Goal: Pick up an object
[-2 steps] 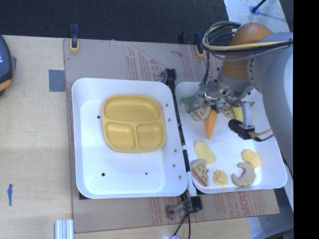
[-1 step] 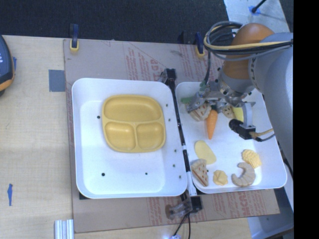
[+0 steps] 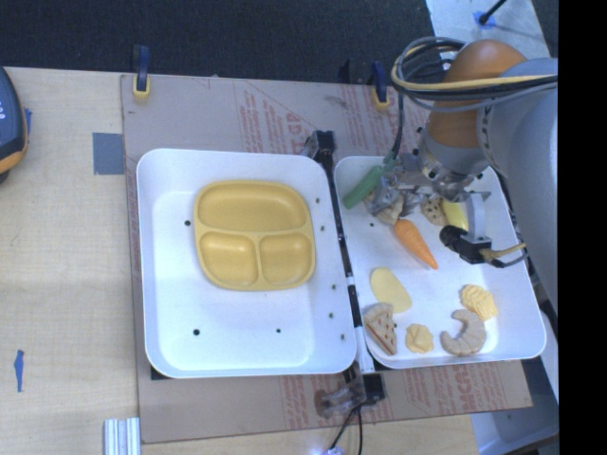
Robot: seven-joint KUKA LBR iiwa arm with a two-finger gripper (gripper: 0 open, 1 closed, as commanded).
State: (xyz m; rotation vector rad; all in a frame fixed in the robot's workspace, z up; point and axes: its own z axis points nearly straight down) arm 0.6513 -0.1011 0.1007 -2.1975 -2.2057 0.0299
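Starting at the near edge, the right bin (image 3: 441, 287) has toy food along its 6 o'clock side: a cheese-like wedge (image 3: 381, 328), a small yellow round piece (image 3: 418, 337) and a tan croissant shape (image 3: 465, 335). A ridged yellow piece (image 3: 479, 301) sits just behind the croissant. A pale yellow oval (image 3: 390, 289) lies a bit further in, toward 9 o'clock. Beyond that is the carrot (image 3: 414, 240), near the bin's middle, with its tip aimed at 5 o'clock. The left bin (image 3: 237, 330) carries a yellow divided plate (image 3: 254, 233) in its 12 o'clock half.

The arm (image 3: 531, 140) comes in from 3 o'clock with its orange band (image 3: 479, 64) on top. Its wrist bends down so the gripper (image 3: 398, 197) sits low in the far part of the right bin, just beyond the carrot's thick end. Honestly can't tell if the gripper is wide, narrow or holding anything, since it's a jumble of grey metal there. A green piece (image 3: 358, 192) pokes out at its 9 o'clock. A yellow bit (image 3: 455, 214) and a speckled bit (image 3: 433, 211) are half hidden under the wrist, too covered to identify.
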